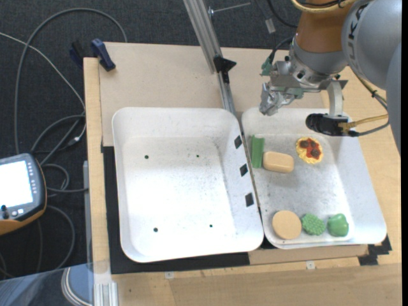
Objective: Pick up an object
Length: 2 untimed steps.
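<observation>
The grey arm (357, 18), with its glossy orange band, reaches in from the upper right of the frame. Its metal gripper (271, 104) hangs over the far left corner of the right bin (366, 190), just above the rim. Nothing lies between its tips; whether they stand apart or together cannot be told from this angle.

The right bin is shallow white plastic with rounded corners, speckled with dark flecks. Near its left wall stands a flat green block (257, 152), and touching it lies a smooth tan loaf (278, 162) with rounded ends. Just right of the loaf, apart from it, sits a small yellow tart (309, 150) with a frilled edge and red filling. Along the lower edge lie three pieces in a row: a round tan disc (286, 224), a knobbly green piece (312, 224) and a glossy green lump (338, 225).

The left bin (127, 190), center frame, is the same speckled white plastic. A slanted aluminium rail (204, 27) rises behind the bins. A grey pendant with an orange edge (19, 193) lies at the left edge of the frame.
</observation>
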Tool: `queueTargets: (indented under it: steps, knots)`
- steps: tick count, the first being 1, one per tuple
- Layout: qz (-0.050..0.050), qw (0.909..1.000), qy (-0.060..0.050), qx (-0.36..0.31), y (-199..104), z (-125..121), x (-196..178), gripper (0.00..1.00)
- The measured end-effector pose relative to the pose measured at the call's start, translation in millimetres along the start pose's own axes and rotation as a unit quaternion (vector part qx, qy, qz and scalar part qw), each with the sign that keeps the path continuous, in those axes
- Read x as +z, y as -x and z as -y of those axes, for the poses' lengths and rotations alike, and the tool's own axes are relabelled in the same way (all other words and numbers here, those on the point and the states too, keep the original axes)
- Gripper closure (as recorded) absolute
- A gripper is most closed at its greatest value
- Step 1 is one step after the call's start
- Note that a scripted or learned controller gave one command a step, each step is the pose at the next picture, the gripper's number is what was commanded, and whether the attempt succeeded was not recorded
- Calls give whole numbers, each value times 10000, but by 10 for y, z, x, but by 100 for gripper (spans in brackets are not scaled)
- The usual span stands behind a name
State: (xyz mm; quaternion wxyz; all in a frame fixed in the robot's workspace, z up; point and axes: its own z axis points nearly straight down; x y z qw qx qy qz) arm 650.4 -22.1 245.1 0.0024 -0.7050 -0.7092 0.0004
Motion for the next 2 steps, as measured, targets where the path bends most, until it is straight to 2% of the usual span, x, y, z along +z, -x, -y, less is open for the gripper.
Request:
queueTargets:
  steps: [1,2]
  knots:
    - [0,10000,-3,-4,-539,-2,132,100]
    - [-2,10000,25,-8,-1104,73,30,100]
